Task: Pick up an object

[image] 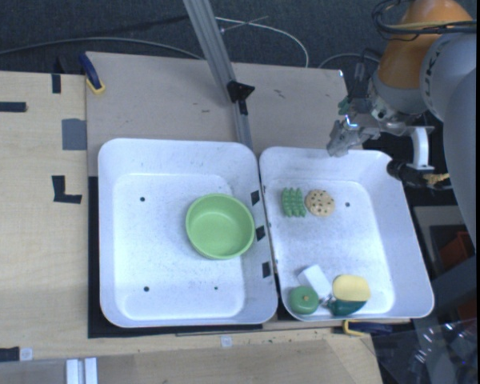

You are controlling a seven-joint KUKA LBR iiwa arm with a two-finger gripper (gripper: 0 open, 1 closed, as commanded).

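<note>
A wooden bench is seen bearing two white bins: a green bowl is set in the left bin. In the right bin a green ridged piece and a cookie are found mid-bin, a green round toy, white block and yellow piece at its near edge. The gripper is poised over the far rim; whether it is open cannot be told.

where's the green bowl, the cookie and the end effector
green bowl (219, 226): camera view, on the inside bottom of the bowl
cookie (319, 203): camera view, on the middle of its speckled top
end effector (338, 145): camera view, at its lower tip, over the right bin's far rim
</note>
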